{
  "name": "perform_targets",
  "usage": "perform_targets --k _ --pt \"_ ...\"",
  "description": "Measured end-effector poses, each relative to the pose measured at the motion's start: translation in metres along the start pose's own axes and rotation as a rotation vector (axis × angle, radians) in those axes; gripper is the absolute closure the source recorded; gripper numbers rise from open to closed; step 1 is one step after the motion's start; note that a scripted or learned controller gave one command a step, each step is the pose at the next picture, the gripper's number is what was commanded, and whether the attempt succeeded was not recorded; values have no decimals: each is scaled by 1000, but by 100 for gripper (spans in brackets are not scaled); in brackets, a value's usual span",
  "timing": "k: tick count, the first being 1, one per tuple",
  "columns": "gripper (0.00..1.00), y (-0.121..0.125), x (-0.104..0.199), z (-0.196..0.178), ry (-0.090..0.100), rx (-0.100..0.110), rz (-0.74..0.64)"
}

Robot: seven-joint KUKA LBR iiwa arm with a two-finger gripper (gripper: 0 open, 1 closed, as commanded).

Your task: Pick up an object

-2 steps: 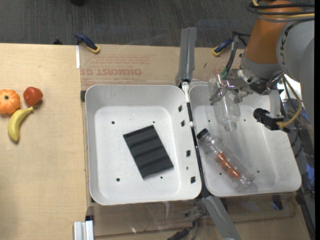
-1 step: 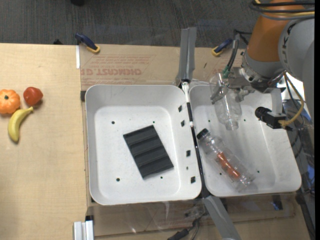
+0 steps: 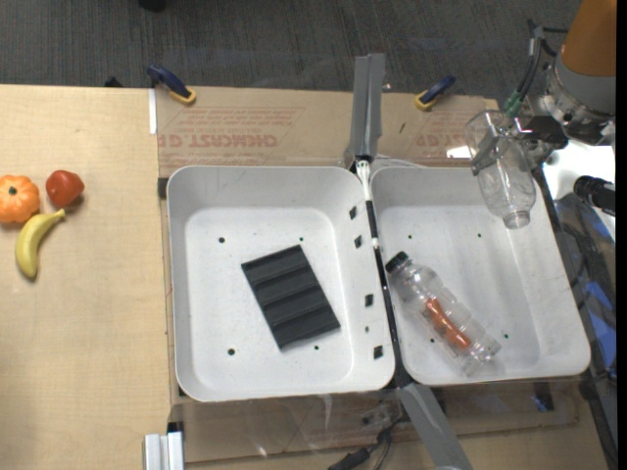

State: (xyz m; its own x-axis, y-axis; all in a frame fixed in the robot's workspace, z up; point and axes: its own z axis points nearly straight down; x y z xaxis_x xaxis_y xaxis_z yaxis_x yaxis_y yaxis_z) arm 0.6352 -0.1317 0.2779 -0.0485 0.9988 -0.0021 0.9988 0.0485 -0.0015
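A clear plastic cup (image 3: 506, 179) hangs tilted over the far right corner of the right bin (image 3: 549, 360), its upper end caught in my gripper (image 3: 506, 128), which is shut on it. The arm, with its orange band (image 3: 594, 18), comes in from the top right. A clear bottle (image 3: 441, 311) with a black cap and orange contents lies on its side in the middle of the right bin. A black ridged block (image 3: 291, 295) lies flat in the left bin (image 3: 196, 360).
A grey bar (image 3: 367, 106) runs back from the seam between the bins. Two blue-and-yellow clamps (image 3: 171, 84) (image 3: 434, 90) grip the cardboard behind. Toy fruit sits on the wooden bench far left: an orange (image 3: 18, 200), a red apple (image 3: 65, 187), a banana (image 3: 34, 244).
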Motion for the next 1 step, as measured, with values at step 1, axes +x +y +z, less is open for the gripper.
perform_targets --k 1 --pt "100 25 41 80 1 2 -100"
